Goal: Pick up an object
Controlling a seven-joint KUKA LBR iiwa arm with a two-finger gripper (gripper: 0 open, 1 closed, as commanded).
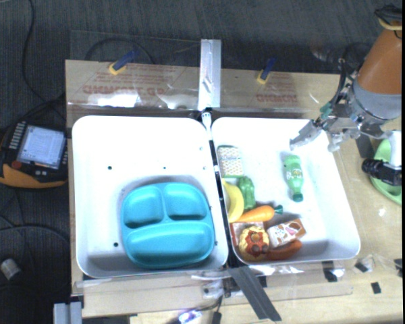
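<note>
My end effector hangs, seemingly open and empty, above the right bin's far corner, approaching the green bottle.

Arm: cut off by the frame edge at 3 o'clock.
End effector: small and blurred; finger spacing unreadable.
Green object: at 3 o'clock, partly cut off; identity unclear.
Packets: at 5 o'clock in right bin, overlapping; labels illegible.
</note>
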